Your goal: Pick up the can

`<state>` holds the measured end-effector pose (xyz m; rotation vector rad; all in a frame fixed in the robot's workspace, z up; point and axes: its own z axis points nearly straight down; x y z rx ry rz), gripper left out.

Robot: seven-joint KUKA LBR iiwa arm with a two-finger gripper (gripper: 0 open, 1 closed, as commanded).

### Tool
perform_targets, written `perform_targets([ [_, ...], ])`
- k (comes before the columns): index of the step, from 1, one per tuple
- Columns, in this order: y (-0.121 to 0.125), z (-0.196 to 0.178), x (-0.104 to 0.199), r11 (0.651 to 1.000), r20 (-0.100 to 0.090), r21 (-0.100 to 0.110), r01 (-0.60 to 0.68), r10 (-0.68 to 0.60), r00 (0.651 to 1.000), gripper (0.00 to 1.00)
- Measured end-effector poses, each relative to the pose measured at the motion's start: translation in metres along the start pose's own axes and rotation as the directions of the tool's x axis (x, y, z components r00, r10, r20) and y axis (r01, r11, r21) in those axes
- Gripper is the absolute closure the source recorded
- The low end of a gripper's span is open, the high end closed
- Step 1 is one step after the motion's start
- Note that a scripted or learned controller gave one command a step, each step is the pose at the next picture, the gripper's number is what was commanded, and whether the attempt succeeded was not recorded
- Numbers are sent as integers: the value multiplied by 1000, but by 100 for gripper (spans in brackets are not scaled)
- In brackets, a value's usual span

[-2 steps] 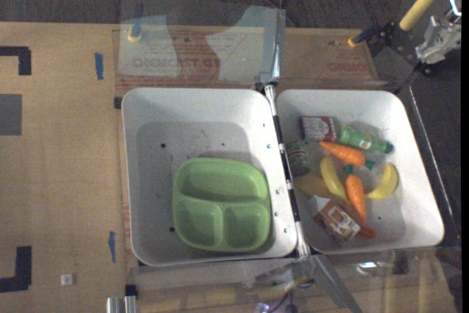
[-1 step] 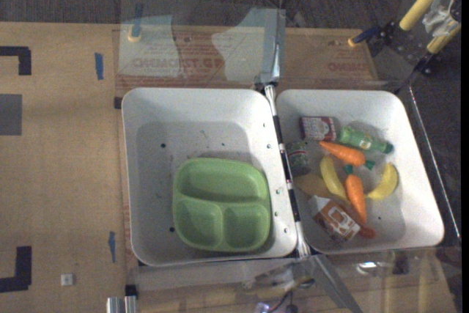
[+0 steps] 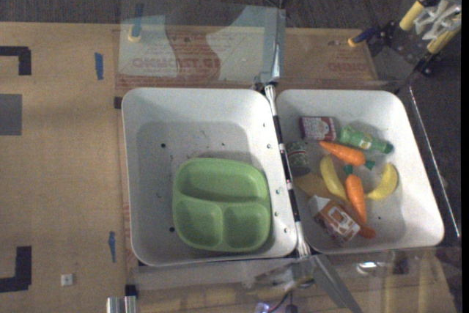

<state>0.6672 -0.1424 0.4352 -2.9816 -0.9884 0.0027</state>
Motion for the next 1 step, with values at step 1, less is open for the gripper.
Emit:
perform_targets([
  [1, -142, 0, 92, 999, 1, 3, -51, 51, 999, 100],
])
